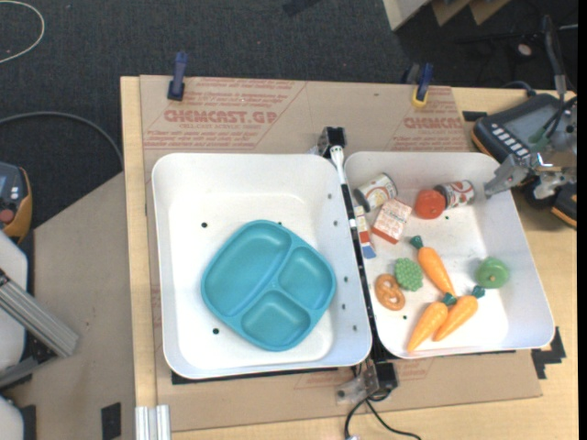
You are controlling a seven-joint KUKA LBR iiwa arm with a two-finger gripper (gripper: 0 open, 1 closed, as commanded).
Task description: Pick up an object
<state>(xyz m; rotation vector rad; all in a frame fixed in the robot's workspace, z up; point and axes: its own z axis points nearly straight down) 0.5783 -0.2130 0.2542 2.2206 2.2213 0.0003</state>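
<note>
Single fixed camera, mounted above the surface (275,108), looking down at a slant. Far edge of the surface sits at top of frame, near edge at bottom. Moderate stand-off: both white bins fit whole, left bin (174,246) and right bin (523,282) side by side at centre. Dark floor (92,26) fills the top and left margins. No second view to compare.

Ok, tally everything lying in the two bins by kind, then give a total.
Carrots: 3
Divided blue plate: 1
Tomato: 1
Green apple: 1
Broccoli: 1
Pretzel: 1
Cans: 2
Small carton: 1
Total: 11
</note>
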